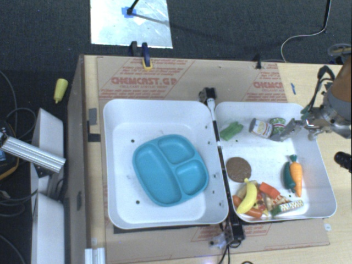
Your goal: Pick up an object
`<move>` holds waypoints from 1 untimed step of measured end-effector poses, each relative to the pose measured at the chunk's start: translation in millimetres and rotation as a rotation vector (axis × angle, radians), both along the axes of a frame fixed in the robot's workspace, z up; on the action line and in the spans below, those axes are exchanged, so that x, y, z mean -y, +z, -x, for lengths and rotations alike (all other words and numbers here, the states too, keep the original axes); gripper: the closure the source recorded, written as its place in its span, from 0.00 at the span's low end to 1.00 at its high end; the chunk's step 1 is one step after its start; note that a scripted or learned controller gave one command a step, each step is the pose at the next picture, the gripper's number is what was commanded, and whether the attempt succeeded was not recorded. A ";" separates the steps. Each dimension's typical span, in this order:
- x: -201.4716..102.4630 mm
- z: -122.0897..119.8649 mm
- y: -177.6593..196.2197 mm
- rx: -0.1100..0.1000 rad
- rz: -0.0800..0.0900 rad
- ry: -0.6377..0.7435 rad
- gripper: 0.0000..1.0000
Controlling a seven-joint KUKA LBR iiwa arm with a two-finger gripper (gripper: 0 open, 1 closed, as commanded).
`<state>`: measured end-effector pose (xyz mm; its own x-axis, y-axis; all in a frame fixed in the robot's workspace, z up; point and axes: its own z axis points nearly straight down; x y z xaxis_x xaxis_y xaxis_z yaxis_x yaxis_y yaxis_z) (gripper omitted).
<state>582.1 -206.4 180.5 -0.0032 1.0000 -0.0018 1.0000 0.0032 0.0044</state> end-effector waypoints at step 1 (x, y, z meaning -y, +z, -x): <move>0.1 53.6 -73.5 -0.005 -0.002 -0.002 0.00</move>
